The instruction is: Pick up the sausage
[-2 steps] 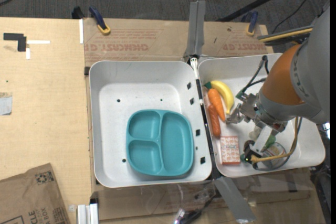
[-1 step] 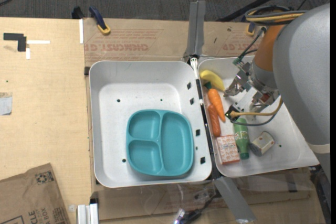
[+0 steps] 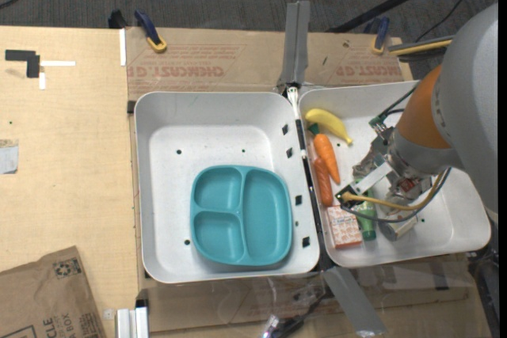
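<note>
The sausage point(image 3: 324, 189), a short reddish-orange link, lies along the left wall of the right bin point(image 3: 463, 229), just below the orange carrot point(image 3: 325, 156). My gripper point(image 3: 394, 208) hangs low over the middle of the right bin, to the right of the sausage and apart from it. The wrist and its fittings hide the gripper's tips, and I see nothing held in it.
A yellow banana point(image 3: 328, 123) lies at the right bin's back left. A pink box point(image 3: 343, 227) and a green item point(image 3: 368, 225) sit near its front. The left bin point(image 3: 158, 170) holds a teal divided plate point(image 3: 242, 215).
</note>
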### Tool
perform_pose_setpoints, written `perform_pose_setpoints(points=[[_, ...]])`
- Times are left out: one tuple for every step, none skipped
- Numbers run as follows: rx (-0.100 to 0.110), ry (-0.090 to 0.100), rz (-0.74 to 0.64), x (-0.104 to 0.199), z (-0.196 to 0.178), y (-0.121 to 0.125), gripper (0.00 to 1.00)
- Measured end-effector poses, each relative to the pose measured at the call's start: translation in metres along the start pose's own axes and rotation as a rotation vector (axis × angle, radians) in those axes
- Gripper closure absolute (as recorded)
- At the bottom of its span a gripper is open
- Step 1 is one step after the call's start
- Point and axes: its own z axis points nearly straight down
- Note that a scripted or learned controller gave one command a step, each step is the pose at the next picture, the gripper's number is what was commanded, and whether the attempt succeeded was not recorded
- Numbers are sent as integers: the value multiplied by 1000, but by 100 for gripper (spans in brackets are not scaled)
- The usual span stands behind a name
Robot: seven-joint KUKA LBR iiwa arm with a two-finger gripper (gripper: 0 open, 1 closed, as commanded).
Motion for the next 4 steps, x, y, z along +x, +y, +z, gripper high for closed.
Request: perform_pose_setpoints(points=[[10, 1, -342, -4, 1, 16, 0], [9, -19, -42, 69, -14, 39, 0], [10, -18, -229, 98, -87, 17, 0], [9, -19, -101, 116, -86, 41, 0]])
